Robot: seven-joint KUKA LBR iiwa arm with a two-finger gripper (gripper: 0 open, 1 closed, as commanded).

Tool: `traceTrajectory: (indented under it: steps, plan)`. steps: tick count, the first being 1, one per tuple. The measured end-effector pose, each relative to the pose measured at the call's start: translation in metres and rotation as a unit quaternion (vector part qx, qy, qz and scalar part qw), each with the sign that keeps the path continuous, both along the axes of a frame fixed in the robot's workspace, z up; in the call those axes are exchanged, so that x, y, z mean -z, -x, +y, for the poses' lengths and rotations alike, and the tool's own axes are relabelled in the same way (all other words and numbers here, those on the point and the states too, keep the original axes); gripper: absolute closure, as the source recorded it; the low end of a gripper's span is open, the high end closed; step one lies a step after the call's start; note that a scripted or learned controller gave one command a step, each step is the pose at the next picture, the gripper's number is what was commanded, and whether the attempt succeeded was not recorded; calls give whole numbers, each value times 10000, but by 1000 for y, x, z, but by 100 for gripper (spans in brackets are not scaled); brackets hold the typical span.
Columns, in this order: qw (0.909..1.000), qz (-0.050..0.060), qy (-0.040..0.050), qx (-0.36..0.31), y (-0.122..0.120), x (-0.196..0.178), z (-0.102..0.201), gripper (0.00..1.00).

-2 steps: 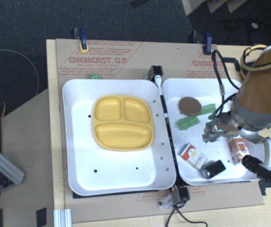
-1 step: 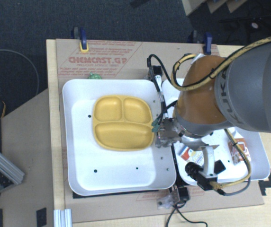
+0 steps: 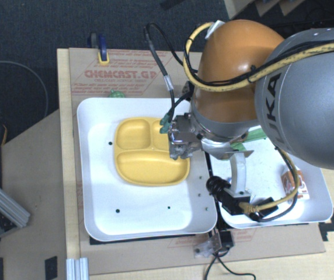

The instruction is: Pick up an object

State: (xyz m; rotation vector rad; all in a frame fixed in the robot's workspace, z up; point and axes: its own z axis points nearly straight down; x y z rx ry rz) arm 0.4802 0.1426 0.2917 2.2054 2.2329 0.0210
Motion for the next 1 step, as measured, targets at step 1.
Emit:
traceTrajectory:
  steps: [1]
  plan:
    - [10000, -24, 13, 57, -1, -123, -18, 100]
